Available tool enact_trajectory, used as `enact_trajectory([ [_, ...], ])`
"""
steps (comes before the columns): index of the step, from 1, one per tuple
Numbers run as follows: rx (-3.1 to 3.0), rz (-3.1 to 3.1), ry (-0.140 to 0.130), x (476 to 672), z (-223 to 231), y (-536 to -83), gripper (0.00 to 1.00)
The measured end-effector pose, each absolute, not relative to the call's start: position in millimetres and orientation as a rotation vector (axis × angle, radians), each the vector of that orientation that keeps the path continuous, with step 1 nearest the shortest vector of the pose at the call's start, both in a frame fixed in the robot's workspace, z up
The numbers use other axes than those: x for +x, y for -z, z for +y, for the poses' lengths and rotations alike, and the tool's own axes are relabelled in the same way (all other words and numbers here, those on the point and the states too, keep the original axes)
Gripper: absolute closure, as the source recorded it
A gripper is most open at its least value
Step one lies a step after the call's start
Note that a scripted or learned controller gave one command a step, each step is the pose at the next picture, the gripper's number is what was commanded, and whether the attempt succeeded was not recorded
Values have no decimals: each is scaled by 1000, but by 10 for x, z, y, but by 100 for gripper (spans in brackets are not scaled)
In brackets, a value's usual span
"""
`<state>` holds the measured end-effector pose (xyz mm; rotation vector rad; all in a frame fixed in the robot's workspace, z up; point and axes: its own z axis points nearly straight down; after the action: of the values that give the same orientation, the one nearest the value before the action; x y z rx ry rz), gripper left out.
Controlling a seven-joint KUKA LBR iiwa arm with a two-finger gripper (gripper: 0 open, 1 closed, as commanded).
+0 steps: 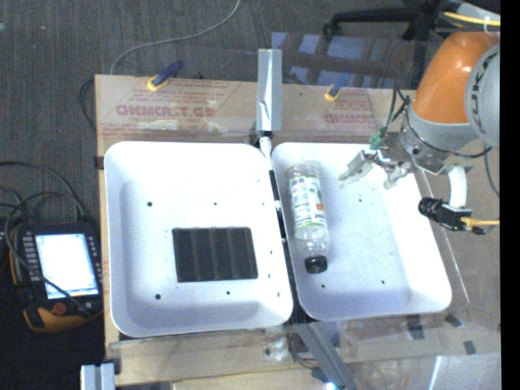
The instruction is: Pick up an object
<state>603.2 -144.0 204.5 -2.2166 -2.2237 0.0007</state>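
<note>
Gripper: the two-finger gripper (375,169) on the grey arm with the orange band (452,80) hangs over the upper right part of the right-hand shallow white bin (422,287); its jaws stand spread, with nothing between them.

Bottle: a clear plastic bottle with a white label and a dark cap (308,214) lies on its side, to the left of the jaws and below them in the view, near but apart from them. It rests along the left wall of the right bin, cap end toward the near edge. This looks the likeliest thing to pick.

Why it lies so: lying flat by the wall, its round body has likely rolled to rest there. The wall crowds one side, so a finger would have little room on that flank.

Dark panel: a flat black ribbed rectangular mat (214,253) lies on the floor of the left-hand white bin (130,161), well apart from the jaws, far to their left. Being so flat, it would probably be hard to pinch.

Step in hand: as I judge it, the approach; nothing is lifted yet.

Next move calls for: bringing the open jaws left and down over the bottle's middle, set across its width.

Risk: the smooth round body may roll or slip out as the fingers close.
</note>
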Motion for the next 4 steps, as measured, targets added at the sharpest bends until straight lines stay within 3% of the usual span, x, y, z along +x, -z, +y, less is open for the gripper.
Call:
enact_trajectory([
  [1,-2203,-2240,-6,6177,-1986,-1831,0],
  [2,-2122,-2318,-1,6178,-1453,-939,0],
  [3,-2019,-2434,-20,6435,-1190,-923,0],
  [4,-2014,-2458,-7,6045,-1185,-949,0],
])
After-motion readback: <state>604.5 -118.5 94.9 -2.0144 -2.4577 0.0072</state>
